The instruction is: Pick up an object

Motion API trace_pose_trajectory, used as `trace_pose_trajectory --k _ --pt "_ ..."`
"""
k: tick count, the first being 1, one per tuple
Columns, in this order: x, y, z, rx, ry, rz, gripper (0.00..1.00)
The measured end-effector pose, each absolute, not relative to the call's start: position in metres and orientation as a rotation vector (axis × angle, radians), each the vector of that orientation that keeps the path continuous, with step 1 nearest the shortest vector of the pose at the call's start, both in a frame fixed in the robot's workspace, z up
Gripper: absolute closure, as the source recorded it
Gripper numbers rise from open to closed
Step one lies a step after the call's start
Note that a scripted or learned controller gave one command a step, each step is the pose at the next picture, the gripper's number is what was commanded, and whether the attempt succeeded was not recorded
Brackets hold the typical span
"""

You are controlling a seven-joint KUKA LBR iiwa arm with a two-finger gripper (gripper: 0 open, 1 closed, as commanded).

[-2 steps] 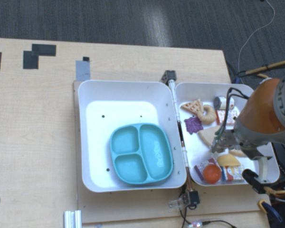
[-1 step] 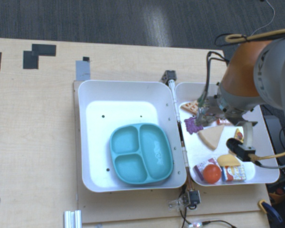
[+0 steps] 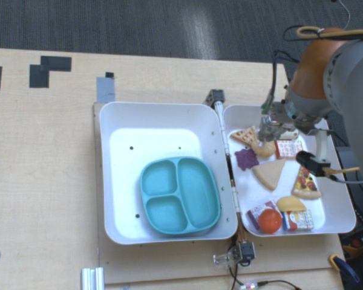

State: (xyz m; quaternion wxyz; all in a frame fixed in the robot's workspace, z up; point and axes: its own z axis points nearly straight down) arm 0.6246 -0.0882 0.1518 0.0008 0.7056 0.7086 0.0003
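Note:
The right bin (image 3: 345, 219) holds several toy foods: a waffle-like piece (image 3: 244, 136), purple grapes (image 3: 247, 159), a tan wedge (image 3: 269, 174), a pizza slice (image 3: 307, 183), a red tomato (image 3: 269, 221) and a small red-and-white box (image 3: 288, 148). My gripper (image 3: 267, 132) is lowered into the back of this bin, right beside the waffle piece and just above a tan rounded item (image 3: 265, 150). Nothing can be seen held by it.
The left bin (image 3: 118, 162) holds a blue divided plate (image 3: 180, 194). A yellow piece (image 3: 291, 204) and a small carton (image 3: 299, 221) lie near the tomato. The grey arm with its orange band (image 3: 317, 65) reaches over the right bin's far right corner.

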Motion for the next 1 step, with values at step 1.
trace_pose_trajectory --k 1 --pt "0.6250 -0.0874 0.1522 2.214 2.226 0.003 0.00"
